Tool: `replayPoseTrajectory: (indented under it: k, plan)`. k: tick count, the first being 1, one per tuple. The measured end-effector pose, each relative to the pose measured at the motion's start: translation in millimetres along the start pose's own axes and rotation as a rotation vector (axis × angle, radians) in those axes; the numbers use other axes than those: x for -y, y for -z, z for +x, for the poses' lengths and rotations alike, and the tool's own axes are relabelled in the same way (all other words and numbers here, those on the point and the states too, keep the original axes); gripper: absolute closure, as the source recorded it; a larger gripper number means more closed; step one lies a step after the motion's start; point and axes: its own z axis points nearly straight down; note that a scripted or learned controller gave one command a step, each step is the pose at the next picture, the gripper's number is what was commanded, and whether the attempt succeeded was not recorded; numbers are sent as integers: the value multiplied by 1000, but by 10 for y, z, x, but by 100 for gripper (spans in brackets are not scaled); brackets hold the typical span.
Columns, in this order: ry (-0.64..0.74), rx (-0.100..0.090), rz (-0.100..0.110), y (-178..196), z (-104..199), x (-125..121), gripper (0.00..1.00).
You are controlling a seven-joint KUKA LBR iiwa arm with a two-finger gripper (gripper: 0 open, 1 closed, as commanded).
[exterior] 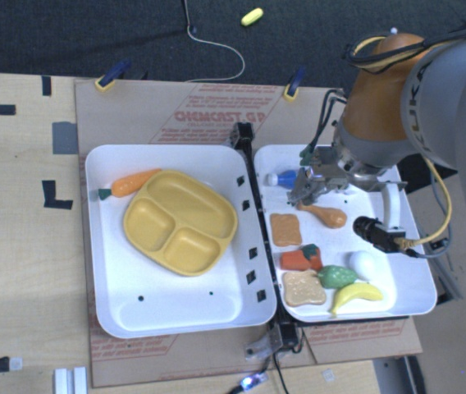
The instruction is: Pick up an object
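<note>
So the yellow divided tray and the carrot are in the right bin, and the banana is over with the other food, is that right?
Not quite. The camera view shows the yellow divided tray and the carrot in the left bin, not the right one. The banana does lie with the other food, in the right bin.

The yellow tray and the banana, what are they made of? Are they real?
The yellow tray looks like hard plastic: smooth, evenly coloured, with moulded compartments. The banana looks like a toy, probably plastic too: its yellow is flat and spotless with a slight shine. I can't be sure from looks alone.
</note>
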Motion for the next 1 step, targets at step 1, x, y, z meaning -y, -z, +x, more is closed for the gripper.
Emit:
replayPoseTrajectory:
  k: [1]
  plan:
    - [1,-1,0,104,462,209,100]
